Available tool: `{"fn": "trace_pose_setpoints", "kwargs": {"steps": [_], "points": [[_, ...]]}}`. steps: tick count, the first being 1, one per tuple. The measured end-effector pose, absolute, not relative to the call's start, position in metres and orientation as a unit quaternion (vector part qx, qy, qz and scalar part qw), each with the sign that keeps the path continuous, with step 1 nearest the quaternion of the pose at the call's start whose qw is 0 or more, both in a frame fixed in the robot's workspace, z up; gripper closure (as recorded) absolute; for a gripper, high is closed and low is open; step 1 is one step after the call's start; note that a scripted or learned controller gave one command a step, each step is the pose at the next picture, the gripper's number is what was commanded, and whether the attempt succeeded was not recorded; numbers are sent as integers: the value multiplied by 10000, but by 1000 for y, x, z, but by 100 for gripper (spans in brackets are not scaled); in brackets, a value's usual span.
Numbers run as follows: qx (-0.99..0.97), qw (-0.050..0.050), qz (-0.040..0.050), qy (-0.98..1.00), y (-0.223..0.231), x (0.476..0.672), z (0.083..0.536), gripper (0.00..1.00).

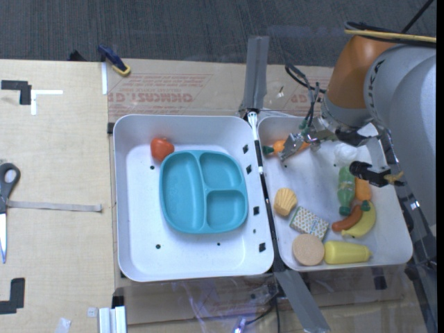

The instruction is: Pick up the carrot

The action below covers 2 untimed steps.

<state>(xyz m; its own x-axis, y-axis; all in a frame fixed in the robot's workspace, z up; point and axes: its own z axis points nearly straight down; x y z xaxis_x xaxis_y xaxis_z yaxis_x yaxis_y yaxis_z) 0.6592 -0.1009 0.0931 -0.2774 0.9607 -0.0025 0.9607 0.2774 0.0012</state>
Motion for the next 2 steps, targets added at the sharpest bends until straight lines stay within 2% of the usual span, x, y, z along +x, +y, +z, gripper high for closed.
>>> {"fn": "trace_pose_setpoints", "kwargs": {"steps": [1,2], "points": [[6771,5,-6,7359,-103,659,93,0],[7898,-82,-73,6132,-101,654,88,0]]}}
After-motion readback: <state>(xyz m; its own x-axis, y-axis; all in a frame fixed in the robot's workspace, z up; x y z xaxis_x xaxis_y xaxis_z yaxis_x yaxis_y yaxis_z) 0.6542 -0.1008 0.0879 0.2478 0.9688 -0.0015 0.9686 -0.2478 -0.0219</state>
